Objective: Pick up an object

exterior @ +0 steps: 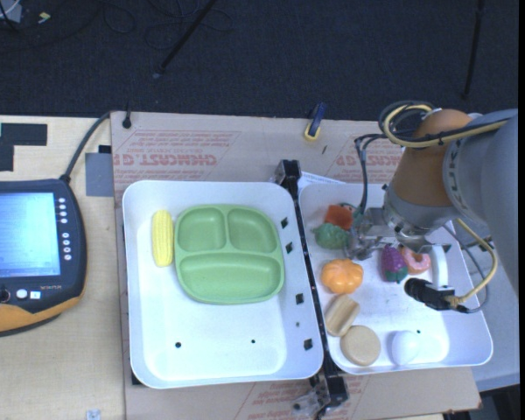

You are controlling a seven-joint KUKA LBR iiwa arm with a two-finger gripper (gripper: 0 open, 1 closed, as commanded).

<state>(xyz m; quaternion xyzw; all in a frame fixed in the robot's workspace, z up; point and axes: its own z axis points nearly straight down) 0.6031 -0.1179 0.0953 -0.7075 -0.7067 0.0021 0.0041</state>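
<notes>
My gripper [370, 237] reaches down into the right bin [472, 344] under the grey and orange wrist. It sits just right of a green vegetable [332, 234] and a red piece [339, 214], and just above an orange fruit [342, 276]. To its right lie a purple bunch of grapes [393, 262] and a pink piece [416, 260]. Nothing shows as lifted by the gripper.
Near the right bin's front lie a tan bread roll [341, 314], a round tan piece [361, 345] and a white egg [406, 346]. The left bin [210, 357] holds a green divided plate [228, 254] and a yellow corn cob [162, 237]. A black divider runs between the bins.
</notes>
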